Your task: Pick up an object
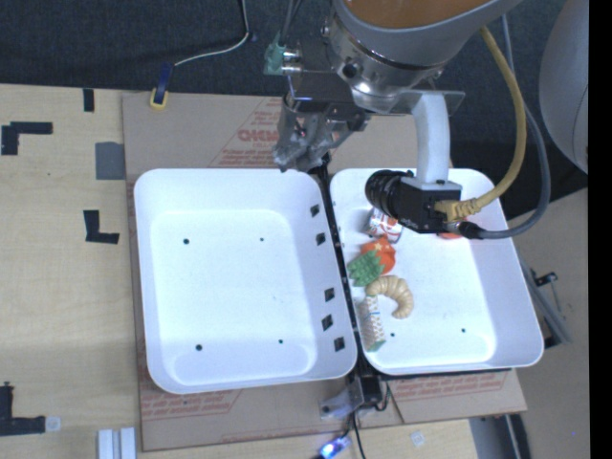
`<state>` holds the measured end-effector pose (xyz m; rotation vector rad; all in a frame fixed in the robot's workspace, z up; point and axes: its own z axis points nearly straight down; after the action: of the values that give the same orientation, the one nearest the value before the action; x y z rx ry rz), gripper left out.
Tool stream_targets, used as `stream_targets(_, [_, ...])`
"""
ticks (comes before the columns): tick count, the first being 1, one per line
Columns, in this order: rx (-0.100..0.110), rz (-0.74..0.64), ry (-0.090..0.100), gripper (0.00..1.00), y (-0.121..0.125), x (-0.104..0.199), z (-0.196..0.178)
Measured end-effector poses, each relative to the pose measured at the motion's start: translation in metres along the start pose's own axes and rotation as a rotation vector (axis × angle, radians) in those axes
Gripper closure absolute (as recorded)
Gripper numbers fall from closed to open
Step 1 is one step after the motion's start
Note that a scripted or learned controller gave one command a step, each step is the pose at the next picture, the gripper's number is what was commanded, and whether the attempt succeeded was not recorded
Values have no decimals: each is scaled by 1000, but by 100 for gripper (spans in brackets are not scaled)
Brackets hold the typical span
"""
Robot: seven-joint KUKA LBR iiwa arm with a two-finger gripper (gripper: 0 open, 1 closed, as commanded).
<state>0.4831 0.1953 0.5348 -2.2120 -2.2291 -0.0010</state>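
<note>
Nearest, small plastic toys crowd the right shallow white bin at its left wall; my fingers, state unclear, hover above its far-left corner.

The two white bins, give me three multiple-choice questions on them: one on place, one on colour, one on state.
1. Where do the small objects lie?
A. left bin
B. right bin
C. on the cardboard

2. What colour is the curved croissant-like piece?
A. tan
B. blue
C. black

3. Where is the claw?
A. resting among the objects
B. raised near the bins' far edge
C. down in the left bin

Answers: B, the objects cluster in the right bin by the divider; A, the curved piece is tan; B, the claw hangs above the far edge where the bins meet.
</note>
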Motion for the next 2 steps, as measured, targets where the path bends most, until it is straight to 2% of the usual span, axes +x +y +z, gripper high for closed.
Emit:
stream_targets(1, [1,3,-2,100,13,34,1])
stream_targets(2, [2,5,-2,100,0,38,0])
